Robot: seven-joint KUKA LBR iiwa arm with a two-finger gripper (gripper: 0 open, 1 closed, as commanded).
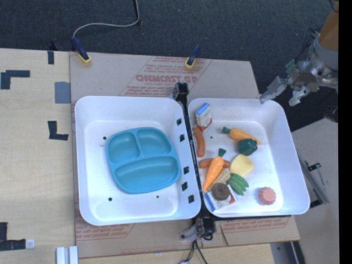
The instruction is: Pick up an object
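We are looking at the gripper (282,92) hanging open and holding nothing, above the far right corner of the right bin (290,147).

Taking that right bin as our landmark, we are seeing its toys lying well apart from the gripper: a small milk carton (203,115) is sitting in its far left corner, a sausage (199,141) is lying just beside its left wall, a carrot (240,133) and a green pepper (247,146) are resting toward its middle, a second carrot (214,171) is slanting below them, a yellow piece (241,164) is touching a green pod (238,182), and a pink round piece (266,196) is sitting near its near right corner. Left of the right bin, the left bin (88,164) is holding a blue plate (143,159).
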